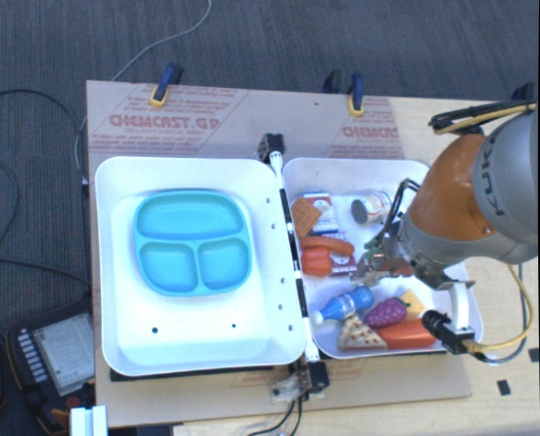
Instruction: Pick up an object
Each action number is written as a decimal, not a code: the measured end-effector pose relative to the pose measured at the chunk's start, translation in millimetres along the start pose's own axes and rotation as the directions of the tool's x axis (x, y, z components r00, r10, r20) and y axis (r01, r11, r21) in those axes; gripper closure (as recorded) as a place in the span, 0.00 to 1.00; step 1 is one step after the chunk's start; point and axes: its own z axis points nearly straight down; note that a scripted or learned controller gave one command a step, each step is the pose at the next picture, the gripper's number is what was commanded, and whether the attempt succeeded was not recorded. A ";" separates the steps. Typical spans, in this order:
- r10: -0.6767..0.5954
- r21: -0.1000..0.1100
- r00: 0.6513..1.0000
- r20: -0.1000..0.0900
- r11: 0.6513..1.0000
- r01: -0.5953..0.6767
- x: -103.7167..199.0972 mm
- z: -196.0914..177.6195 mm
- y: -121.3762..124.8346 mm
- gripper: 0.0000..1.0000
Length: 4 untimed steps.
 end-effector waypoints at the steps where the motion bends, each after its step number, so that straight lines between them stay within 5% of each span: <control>1: 0.000 0.000 1.000 0.000 1.000 0.000 0.1 0.1 -0.1 0.00; 2: 0.000 0.000 1.000 0.000 1.000 0.000 0.0 -9.5 0.5 1.00; 3: 0.000 0.000 1.000 0.000 1.000 0.000 0.1 -9.4 0.4 0.00; 4: 0.000 -0.003 1.000 0.002 1.000 0.000 12.9 29.5 -14.3 0.00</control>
